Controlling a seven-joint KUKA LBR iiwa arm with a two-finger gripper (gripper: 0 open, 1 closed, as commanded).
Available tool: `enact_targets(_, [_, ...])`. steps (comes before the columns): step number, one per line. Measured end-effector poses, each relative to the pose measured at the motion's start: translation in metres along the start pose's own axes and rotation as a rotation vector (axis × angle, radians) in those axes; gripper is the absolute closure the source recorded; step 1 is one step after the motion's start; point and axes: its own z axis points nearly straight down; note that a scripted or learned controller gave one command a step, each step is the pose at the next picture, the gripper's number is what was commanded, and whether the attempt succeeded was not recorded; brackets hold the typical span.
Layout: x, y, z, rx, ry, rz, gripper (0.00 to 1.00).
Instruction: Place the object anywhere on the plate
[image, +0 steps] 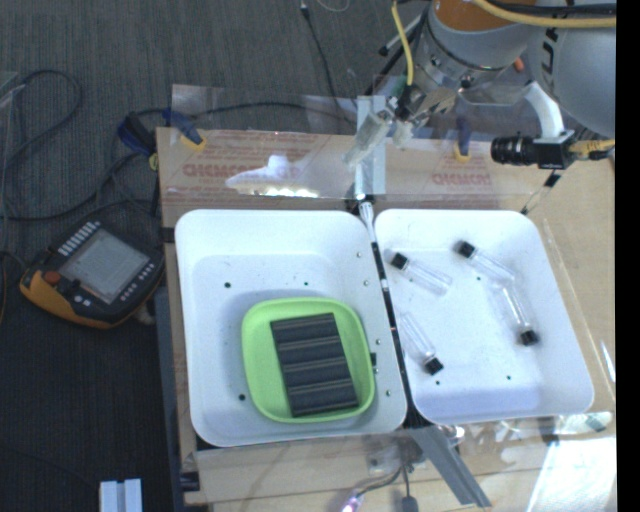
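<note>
1. We see the arm (480, 40) cut off by the top edge of the view, so most of it is hidden. Its pincer (405, 105) sits above the far rim of the bins, mixed with cables and clear plastic; we cannot tell how its tips stand or whether anything is held.
2. The left bin (200, 300) holds a lime-green plate (258, 330), square with rounded corners. A dark grey ribbed block (314, 364) lies on it, covering most of the plate's middle.
3. The right bin (560, 350) holds four clear tubes with black caps, hard to make out against the white. One (418, 271) lies near the dividing rim, one (484, 260) towards the far side, one (514, 312) towards the right, one (420, 347) nearer us by the divider. All lie flat, apart from each other and off the plate.
4. A handheld control pendant (95, 275) rests on the dark floor left of the worktop (300, 165).
</note>
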Motion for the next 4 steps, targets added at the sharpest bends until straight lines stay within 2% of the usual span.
enact_targets(1, [0.013, 0.008, -0.057, 0.0, -0.002, -0.19, 0.0])
enact_targets(2, [0.0, -0.01, -0.057, 0.001, -0.002, -0.335, 0.0])
enact_targets(3, [0.011, 0.001, -0.057, 0.0, -0.002, -0.553, 0.0])
enact_targets(4, [0.033, 0.012, -0.014, -0.001, 0.0, -0.484, 0.0])
